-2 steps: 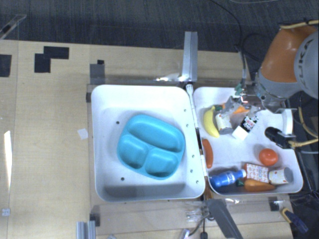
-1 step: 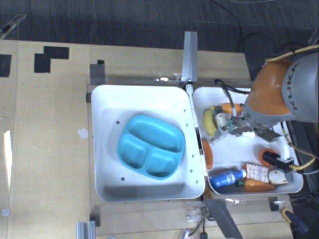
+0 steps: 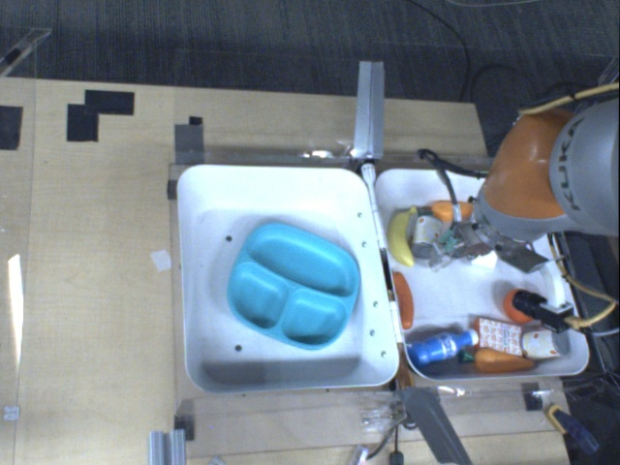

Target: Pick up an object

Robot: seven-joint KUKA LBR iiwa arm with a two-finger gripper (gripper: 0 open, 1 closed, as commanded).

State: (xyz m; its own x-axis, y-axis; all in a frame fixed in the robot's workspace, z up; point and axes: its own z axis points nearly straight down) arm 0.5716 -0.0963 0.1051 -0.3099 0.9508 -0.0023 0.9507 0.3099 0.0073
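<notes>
My gripper [image 3: 438, 243] is low in the right bin [image 3: 465, 284], at its upper left part. It sits right beside a yellow banana [image 3: 399, 236], on the banana's right side. A small orange thing [image 3: 442, 209] lies just behind the gripper. A red-orange elongated piece [image 3: 404, 300] lies along the bin's left wall. At the front edge are a blue bottle [image 3: 441, 347], a carrot [image 3: 501, 361] and a small red-and-white printed box [image 3: 500, 335]. I see nothing held.
The left bin [image 3: 208, 260] holds a blue divided plate [image 3: 293, 284]. A round orange thing [image 3: 513, 303] and a small white and brown item [image 3: 542, 343] lie at the right bin's right side. The arm's orange band [image 3: 523, 168] hangs over that bin's back right.
</notes>
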